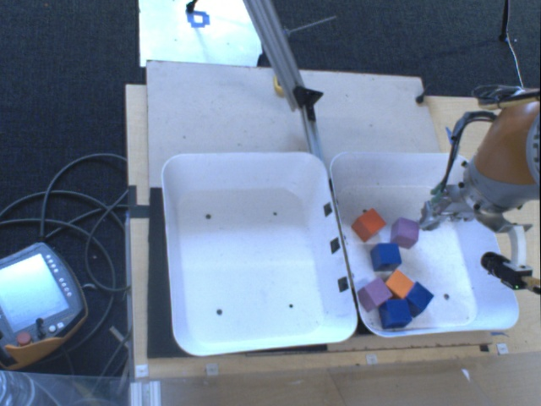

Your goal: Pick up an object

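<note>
Camera view: gripper (433,216) just right of purple cube (405,232), apart; gripper's spread cannot be told

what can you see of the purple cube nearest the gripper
The purple cube is a small, matte, light purple block, plain-faced. It sits slightly turned in the upper middle of the right bin, resting on the white floor. The orange cube lies to its left, apart from it, and a blue cube sits just below-left. The gripper is close at its right; contact cannot be told.
</note>
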